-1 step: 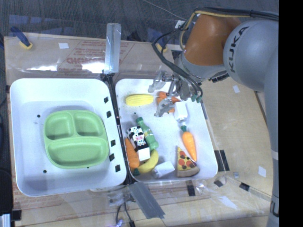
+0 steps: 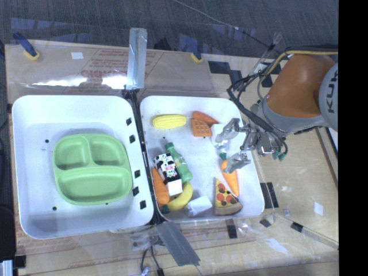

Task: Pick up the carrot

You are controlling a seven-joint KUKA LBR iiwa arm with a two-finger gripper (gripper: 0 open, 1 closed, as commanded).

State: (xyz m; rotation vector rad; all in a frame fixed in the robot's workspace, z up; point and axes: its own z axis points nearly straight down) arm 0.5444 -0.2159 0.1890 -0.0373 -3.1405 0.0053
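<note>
orange carrot (image 2: 230,181), green plate (image 2: 92,168), yellow corn (image 2: 169,121)

Light was even and fairly bright from overhead. Glare streaked the clear plastic sheet (image 2: 86,68) well to the left of the fingers (image 2: 236,145). Shadows under the fingers were soft and faint. The picture was slightly grainy and soft throughout.

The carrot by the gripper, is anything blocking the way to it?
Nothing visible does. The gripper hangs right over the carrot, whose tip lies at the fingers; the pizza slice lies just beside it.
</note>
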